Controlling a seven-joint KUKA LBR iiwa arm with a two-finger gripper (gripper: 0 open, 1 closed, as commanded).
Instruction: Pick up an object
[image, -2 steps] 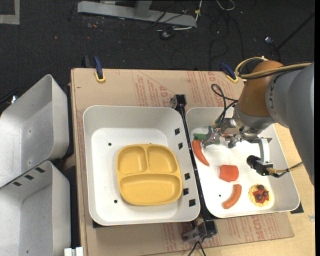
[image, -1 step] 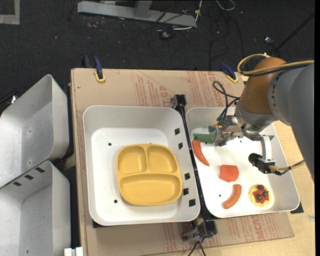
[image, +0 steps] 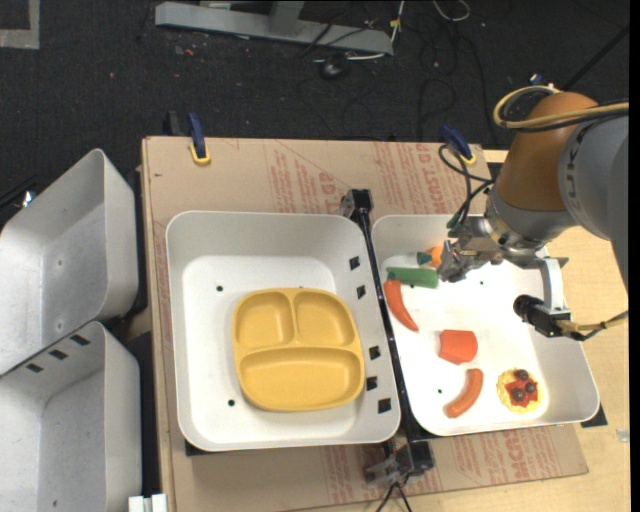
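My gripper (image: 453, 264) is low over the back left part of the right bin (image: 560, 345), just right of a green stick-shaped piece (image: 411, 277). A small orange piece (image: 432, 256) peeks out beside the gripper, partly hidden by it. Further forward lie a red-orange pepper-like piece (image: 401, 305), an orange-red block (image: 458, 346), a curved sausage (image: 463, 392) and a small round yellow tart with red topping (image: 520, 390). Nothing can be seen held in the gripper.
The left bin (image: 200, 260) holds a yellow divided plate (image: 298, 348). A black divider (image: 378, 300) runs between the two bins. A black fitting on the arm (image: 535, 314) hangs over the right bin's right side. Grey trays (image: 60, 290) stand left of the bench.
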